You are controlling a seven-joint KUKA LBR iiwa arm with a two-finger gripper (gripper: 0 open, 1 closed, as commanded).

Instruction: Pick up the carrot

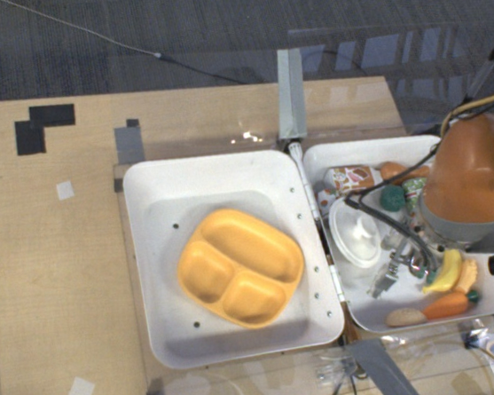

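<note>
The carrot lies in the right bin, near its front right corner. It is short and stubby, bright orange, with a small dark green end pointing right, and it rests flat on the bin floor. A banana sits just behind it, and a pale tan, potato-like item lies just to its left.

The arm reaches over the right bin from the right, its orange band prominent. The end effector hangs over the middle of that bin, beside a clear round container, apart from the carrot. Nothing is visible between its fingers; whether they are open or closed cannot be determined.

The left bin holds a yellow divided plate with three compartments. Both bins stand on the wooden table.
</note>
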